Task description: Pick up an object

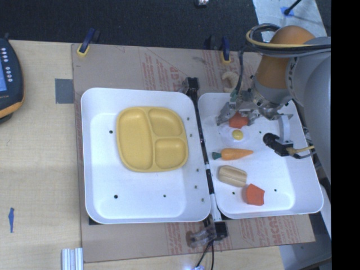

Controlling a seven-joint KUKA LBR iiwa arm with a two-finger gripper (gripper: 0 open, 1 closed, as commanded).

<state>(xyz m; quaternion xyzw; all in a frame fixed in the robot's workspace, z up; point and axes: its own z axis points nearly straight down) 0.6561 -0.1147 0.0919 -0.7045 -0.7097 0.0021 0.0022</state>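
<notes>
At upper right, the gripper hung low over a red piece, grip state unclear, nothing lifted yet.

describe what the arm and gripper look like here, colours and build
The arm is bulky and rounded, with smooth grey shells and a glossy orange band above the wrist. A dark cable loops around its top. Below the band sits a darker metal wrist section, ending in the small metallic gripper.
</notes>
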